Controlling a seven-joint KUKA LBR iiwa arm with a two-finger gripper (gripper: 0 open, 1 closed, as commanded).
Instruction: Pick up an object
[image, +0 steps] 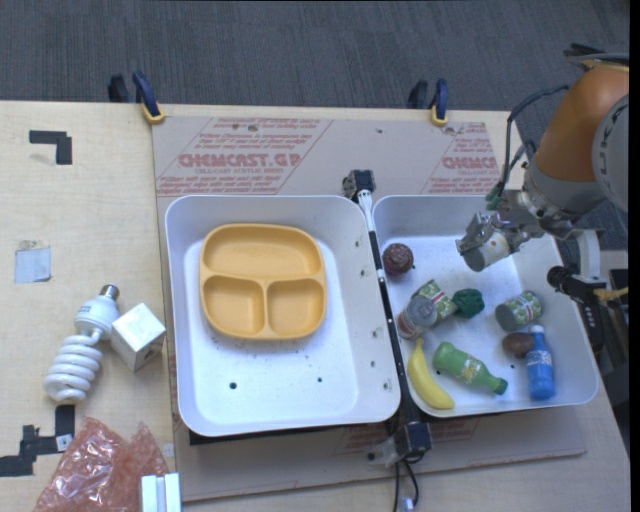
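Note:
The right bin (440, 222) holds several small objects. A dark brown ball (398, 258) lies near its left wall. A green-labelled can (425, 305) leans against a green broccoli piece (467, 301). A second can (518, 310), a brown lump (518, 345) and a blue bottle (540, 368) sit at the right. Along the front lie a green bottle (468, 367) and a banana (428, 380). My gripper (482, 246) hangs over the bin's back right part, above bare floor and apart from all of them.
The left bin (200, 400) holds a yellow divided plate (264, 279). On the bench to the left lie a spiral light bulb (78, 345), a white cube (138, 335) and a red mesh bag (100, 470). The arm's cables (590, 290) hang by the right bin's right wall.

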